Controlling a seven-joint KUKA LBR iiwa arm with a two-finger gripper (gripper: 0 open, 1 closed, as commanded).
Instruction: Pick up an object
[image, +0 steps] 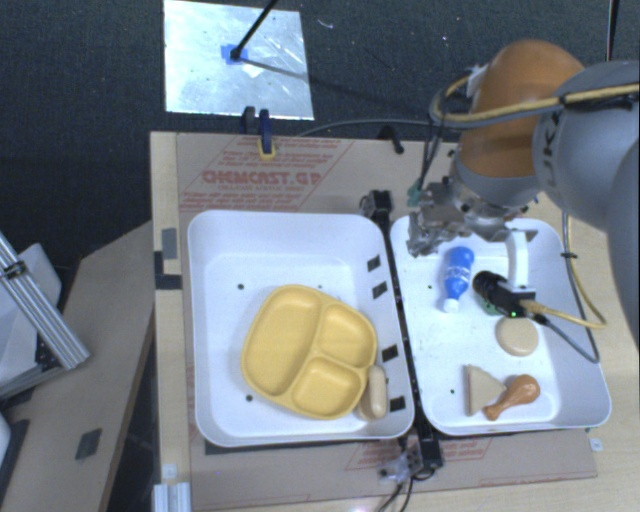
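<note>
My arm (560, 110): enters from 3 o'clock and bends down over the upper part of the right bin (590, 400), the orange band sitting above the wrist.
My gripper (432, 232): low over the bin's 11 o'clock corner; whether it is released or clenched I cannot tell, and nothing is visibly in its hold.
Blue bottle (457, 277): lies on its side just at 4 o'clock of my gripper, white cap pointing toward 6 o'clock; I judge it the nearest candidate because it is closest to the gripper.
Beige disc (518, 338): rests flat at 4 o'clock of the bottle, apart from it.
Tan wedge (481, 387) and brown drumstick-shaped toy (514, 395): side by side near the bin's 6 o'clock rim, well apart from my gripper.
Left bin (215, 260): holds a yellow divided plate (310, 350), with a small pale oblong piece (374, 392) touching its 4 o'clock edge.
Task status: judged not yet done; every object lies on a bin floor.
</note>
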